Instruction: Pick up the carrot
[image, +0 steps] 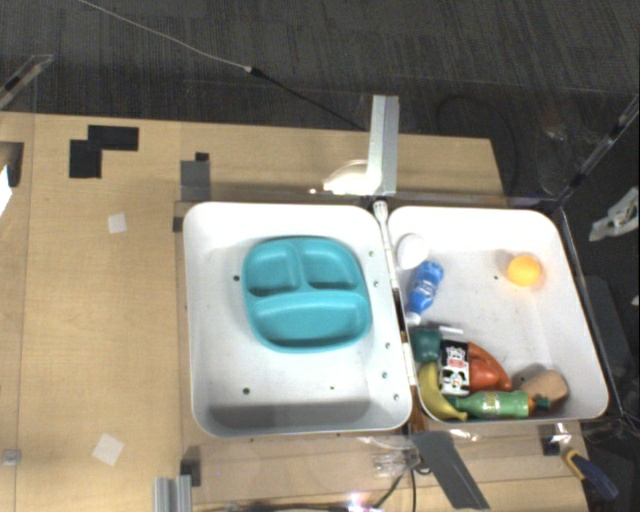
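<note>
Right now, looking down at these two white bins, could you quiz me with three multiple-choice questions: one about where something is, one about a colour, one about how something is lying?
1. Where is the carrot?
A. In the right bin, near its front edge
B. On the divided plate
C. On the bare bench

2. What colour is the divided plate in the left bin?
A. Red
B. Teal blue
C. Black

3. How is the small ball placed?
A. Buried under the pile
B. Resting on the plate
C. Alone, apart from the other things

Answers:
1. A, the orange carrot sits in the pile along the front of the right bin, beside the banana.
2. B, the plate is plainly teal.
3. C, bare white floor surrounds the ball.
</note>
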